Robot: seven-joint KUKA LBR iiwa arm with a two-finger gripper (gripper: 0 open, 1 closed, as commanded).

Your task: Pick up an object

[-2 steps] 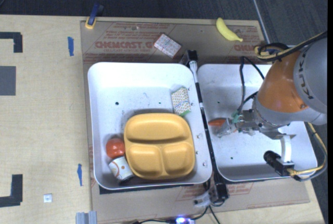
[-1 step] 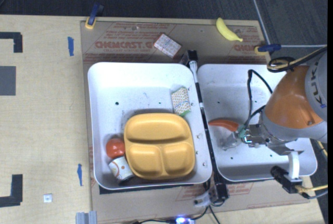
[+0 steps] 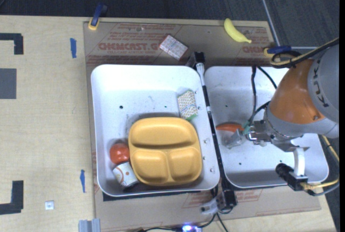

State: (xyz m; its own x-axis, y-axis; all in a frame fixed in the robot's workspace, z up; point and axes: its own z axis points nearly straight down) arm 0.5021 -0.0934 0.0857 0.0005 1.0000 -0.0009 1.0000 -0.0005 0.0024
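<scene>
In the right bin (image 3: pixel 237 79), a small orange-red object (image 3: pixel 229 127) lies near the left wall. My gripper (image 3: pixel 236 139) hangs low just below and to the right of it, very close, reaching in from the grey arm with its orange band (image 3: pixel 294 99). Whether it touches the object is unclear from this angle. The left bin (image 3: pixel 102 82) holds a large yellow divided tray (image 3: pixel 164 150), a red ball (image 3: pixel 118 152), a white and orange cup (image 3: pixel 125 173) on its side, and a patterned packet (image 3: pixel 187 104).
On the cardboard behind the bins lie a yellow banana (image 3: pixel 236 31) and a small patterned box (image 3: pixel 173 46). A blue clamp (image 3: pixel 97 14) grips the board's back left corner. Cables run over the right bin's far and near edges.
</scene>
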